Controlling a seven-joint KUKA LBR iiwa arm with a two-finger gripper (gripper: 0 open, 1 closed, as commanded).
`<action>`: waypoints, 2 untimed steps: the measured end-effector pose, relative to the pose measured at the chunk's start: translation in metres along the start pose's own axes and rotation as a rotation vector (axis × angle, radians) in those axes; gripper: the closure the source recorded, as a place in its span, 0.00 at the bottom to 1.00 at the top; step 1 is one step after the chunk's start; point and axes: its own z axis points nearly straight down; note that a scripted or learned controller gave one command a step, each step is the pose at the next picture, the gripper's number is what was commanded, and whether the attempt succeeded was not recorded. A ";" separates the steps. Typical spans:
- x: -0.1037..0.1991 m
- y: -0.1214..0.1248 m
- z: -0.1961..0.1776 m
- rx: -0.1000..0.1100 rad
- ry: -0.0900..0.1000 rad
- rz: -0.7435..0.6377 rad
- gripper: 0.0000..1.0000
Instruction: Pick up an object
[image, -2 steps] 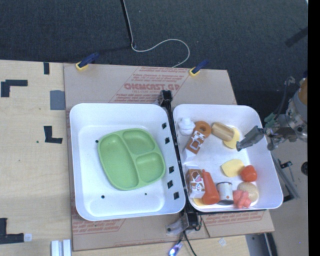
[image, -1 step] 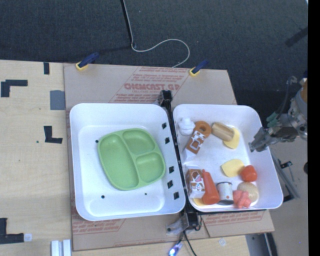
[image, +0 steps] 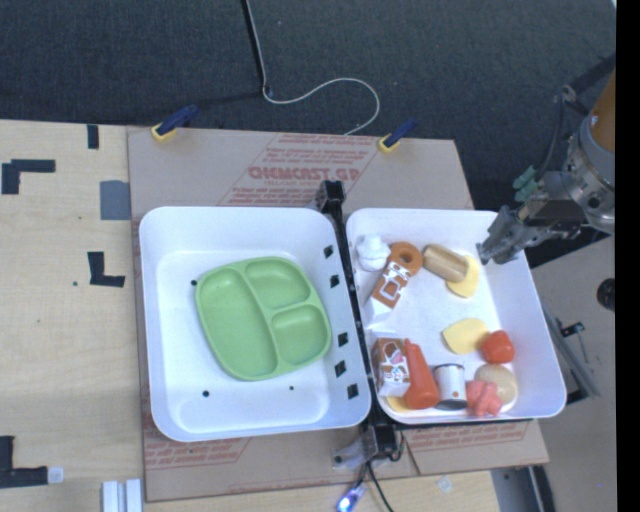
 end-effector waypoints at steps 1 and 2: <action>0.055 -0.001 0.101 0.010 0.002 0.004 1.00; 0.106 0.000 0.019 0.001 0.002 0.000 1.00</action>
